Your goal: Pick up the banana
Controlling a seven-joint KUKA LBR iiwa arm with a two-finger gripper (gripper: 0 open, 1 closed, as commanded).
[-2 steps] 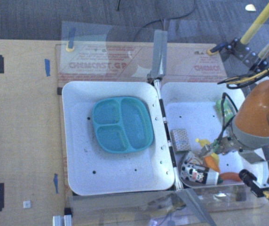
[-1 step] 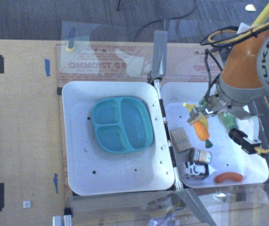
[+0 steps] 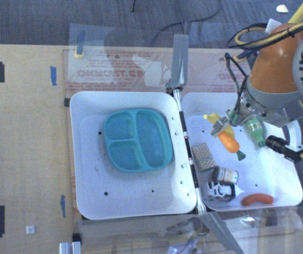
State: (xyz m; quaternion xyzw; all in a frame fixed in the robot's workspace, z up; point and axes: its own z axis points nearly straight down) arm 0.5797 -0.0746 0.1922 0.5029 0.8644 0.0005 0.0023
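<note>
The banana (image 3: 212,118) lies just left of the pincer (image 3: 224,126), beside the carrot (image 3: 229,142); the pincer's grip state cannot be told.

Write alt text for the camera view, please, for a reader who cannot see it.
The gripper hangs over the right bin, by a banana, carrot, green bottle, can, sponge and sausage. The left bin holds a blue tray.
</note>
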